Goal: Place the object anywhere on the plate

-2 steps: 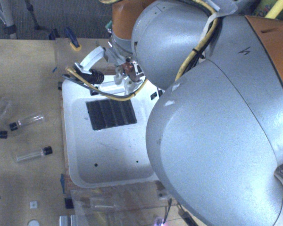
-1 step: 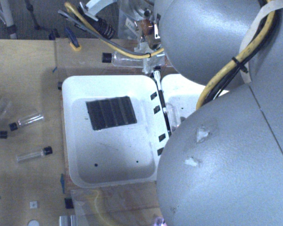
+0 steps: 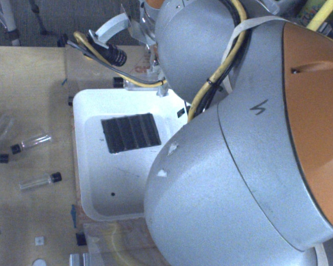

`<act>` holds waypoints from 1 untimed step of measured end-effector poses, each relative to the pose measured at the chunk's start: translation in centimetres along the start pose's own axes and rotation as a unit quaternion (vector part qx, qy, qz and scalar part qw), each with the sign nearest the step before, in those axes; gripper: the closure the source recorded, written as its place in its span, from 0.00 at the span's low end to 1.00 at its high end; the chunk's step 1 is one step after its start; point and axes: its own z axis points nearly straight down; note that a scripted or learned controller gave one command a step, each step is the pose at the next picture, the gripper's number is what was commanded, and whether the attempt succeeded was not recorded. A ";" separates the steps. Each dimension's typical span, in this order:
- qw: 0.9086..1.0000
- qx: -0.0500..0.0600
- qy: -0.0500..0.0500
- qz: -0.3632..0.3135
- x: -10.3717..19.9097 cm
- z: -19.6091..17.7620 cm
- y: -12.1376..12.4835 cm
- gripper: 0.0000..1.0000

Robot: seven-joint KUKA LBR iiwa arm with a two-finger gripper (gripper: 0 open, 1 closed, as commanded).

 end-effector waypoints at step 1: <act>0.997 0.001 -0.003 -0.078 -7.0 14.9 -1.9 1.00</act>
